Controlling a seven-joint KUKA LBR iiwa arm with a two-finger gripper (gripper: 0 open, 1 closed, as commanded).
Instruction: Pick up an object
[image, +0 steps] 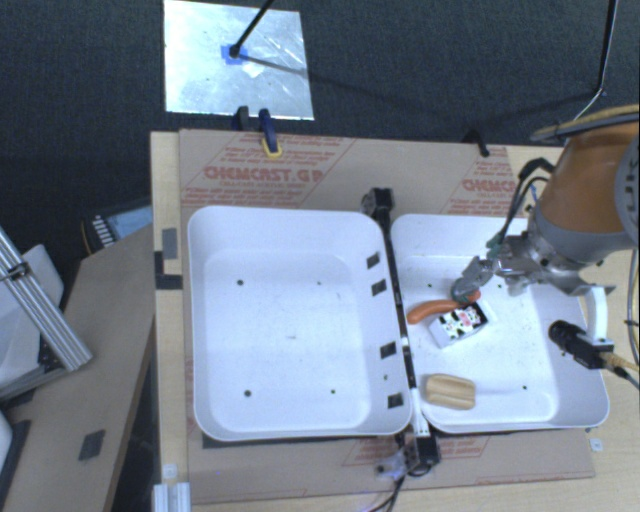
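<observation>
The right bin (530, 400) holds three objects. An orange carrot-like stick (430, 311) lies near the bin's left wall. Just right of it sits a small white card-like block with coloured marks (459, 323). A tan bread-shaped piece (449, 391) rests near the bin's front left corner. My gripper (467, 288) reaches in from the right on the grey arm with its orange band (590, 175). Its tip hangs just above the white block and the right end of the orange stick. I see nothing held between the fingers.
The left bin (205, 300) sits beside the right one, with a black divider strip (392, 300) between them. A black fitting (578, 343) sticks in over the right bin's right side. Cardboard lies under both bins. A shiny metal sheet (238, 58) lies at the back.
</observation>
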